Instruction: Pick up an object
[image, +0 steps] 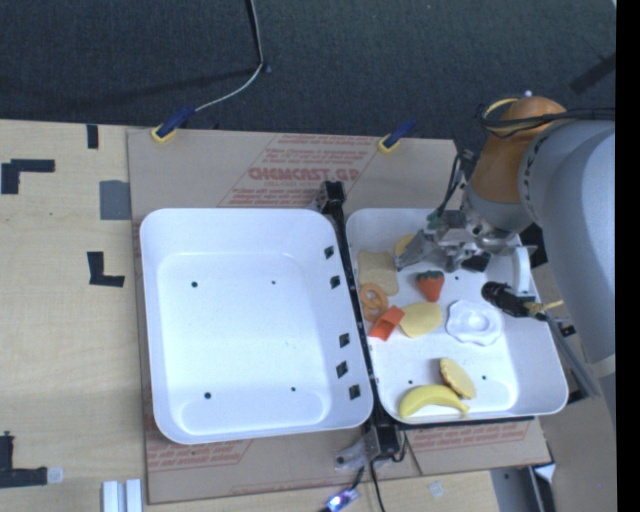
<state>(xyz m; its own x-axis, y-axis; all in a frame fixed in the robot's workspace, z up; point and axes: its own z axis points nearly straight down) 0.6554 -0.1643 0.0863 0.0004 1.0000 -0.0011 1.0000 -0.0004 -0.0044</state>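
One camera sits high above the bench (60, 300), looking down at a slant from its near side. It takes in both bins (240, 320) whole from some way off; the arm (560, 190) enters at right.

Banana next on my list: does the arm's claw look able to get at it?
Probably yes: the banana lies uncovered near the right bin's front edge, only a cookie touching it, and the claw hangs over that bin.

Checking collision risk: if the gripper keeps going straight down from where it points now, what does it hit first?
Most likely the strawberry, just below the gripper in the right bin. Height above it is unclear from this slanted view.
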